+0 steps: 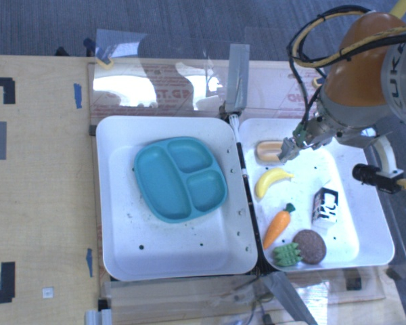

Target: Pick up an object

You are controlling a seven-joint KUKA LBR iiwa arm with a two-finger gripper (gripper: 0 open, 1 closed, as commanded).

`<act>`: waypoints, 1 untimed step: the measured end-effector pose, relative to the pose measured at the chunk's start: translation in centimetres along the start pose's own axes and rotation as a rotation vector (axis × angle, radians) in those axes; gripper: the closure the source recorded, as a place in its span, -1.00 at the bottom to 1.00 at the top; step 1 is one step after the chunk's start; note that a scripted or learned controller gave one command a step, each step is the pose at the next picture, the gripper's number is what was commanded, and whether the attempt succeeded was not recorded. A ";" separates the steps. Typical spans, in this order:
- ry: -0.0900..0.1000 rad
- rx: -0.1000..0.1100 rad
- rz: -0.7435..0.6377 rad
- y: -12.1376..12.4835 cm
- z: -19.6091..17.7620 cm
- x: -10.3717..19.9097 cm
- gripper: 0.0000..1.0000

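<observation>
In the right bin point(365, 242) lie a hot dog bun point(267, 151), a yellow banana point(271, 181), an orange carrot point(277, 226), a green leafy toy point(287, 254), a brown round patty point(310, 245) and a small black-and-white carton point(325, 205). My gripper point(289, 150) hangs over the bin's far left part, its tip right at the right end of the hot dog bun. I see nothing between its fingers.
The left bin point(115, 235) holds a teal divided plate point(181, 179). A grey divider post point(237, 87) stands behind the seam between the bins. Cables loop above the orange wrist band point(365, 59) at upper right.
</observation>
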State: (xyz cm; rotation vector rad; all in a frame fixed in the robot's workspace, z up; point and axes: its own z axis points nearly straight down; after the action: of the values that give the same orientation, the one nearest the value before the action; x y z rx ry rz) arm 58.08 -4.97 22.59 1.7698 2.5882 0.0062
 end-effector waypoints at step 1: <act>-0.003 0.003 0.023 -3.3 -1.4 -6.4 1.00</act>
State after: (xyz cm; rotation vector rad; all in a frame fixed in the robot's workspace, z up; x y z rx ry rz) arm 57.29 -12.15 24.00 1.7991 2.5672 -0.0001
